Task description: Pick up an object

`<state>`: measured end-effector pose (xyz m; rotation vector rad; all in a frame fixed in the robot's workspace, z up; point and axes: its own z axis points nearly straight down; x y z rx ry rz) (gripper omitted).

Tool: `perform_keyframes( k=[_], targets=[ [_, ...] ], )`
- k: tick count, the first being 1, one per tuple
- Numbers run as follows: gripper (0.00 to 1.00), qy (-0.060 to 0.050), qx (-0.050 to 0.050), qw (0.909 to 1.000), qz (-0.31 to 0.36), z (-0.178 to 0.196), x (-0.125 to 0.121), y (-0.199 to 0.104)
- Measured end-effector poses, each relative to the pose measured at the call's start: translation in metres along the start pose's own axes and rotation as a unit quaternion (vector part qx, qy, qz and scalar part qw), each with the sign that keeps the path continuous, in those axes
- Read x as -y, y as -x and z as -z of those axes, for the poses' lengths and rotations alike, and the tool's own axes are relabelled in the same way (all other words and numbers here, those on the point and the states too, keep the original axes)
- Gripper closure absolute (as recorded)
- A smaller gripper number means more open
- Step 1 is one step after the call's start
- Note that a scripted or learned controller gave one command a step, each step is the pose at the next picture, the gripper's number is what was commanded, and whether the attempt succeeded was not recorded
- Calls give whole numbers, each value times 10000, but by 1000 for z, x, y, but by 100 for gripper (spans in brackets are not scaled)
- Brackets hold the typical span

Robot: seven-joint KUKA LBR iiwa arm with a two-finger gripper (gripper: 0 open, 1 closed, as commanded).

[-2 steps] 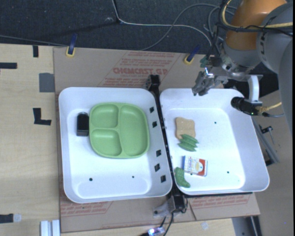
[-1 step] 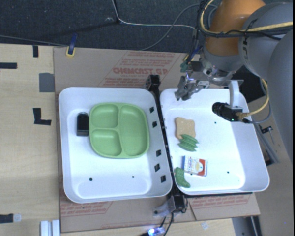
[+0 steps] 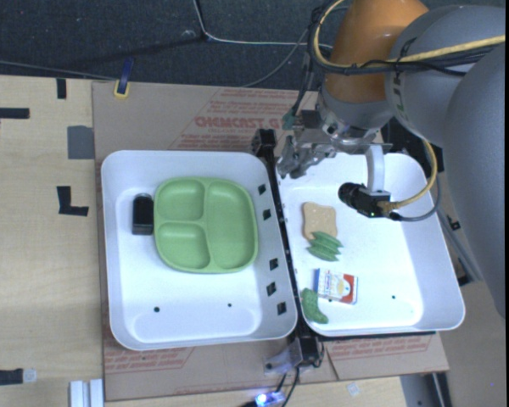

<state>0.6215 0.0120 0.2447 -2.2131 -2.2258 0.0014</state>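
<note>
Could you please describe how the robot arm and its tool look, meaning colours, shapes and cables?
The arm is smooth, rounded grey with a bulging orange band. Yellow and black cables loop around the wrist. The tool is a small cluster of dark and silver metal parts.

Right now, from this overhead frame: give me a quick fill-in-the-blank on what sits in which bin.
1. The green divided plate lies in the ____ bin as the camera sees it.
2. The small black object sits on the plate's ____ side.
3. The tan bread slice lies just above a ____ leafy item.
4. The small red and white packet lies in the ____ bin.

Missing words: left; left; green; right
</note>
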Motion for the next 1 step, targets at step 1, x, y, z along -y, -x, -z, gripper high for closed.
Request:
perform_keyframes(
  k=[1],
  targets=[
    [100,-2,10,10000,-6,-16,3,-52]
  ],
)
